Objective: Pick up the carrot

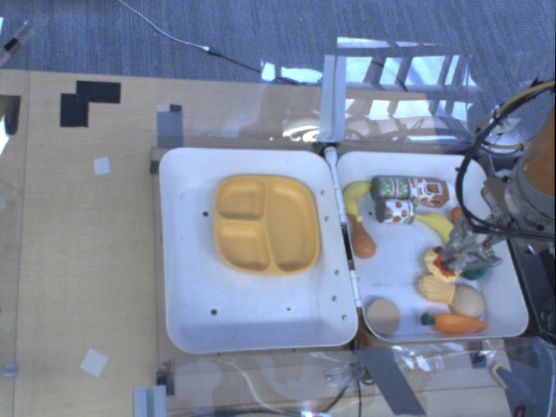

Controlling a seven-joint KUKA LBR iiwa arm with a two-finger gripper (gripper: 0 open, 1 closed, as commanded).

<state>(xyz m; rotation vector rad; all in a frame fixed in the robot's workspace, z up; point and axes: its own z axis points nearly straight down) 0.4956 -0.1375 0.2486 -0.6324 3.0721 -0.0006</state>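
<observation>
Orange carrot point(459, 323) in right bin's near corner, fingers point(463, 252) above, apart.

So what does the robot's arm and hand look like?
The arm is grey and rounded, with black cables looping beside it. The hand is small, made of grey metal, with two thin fingers.
</observation>
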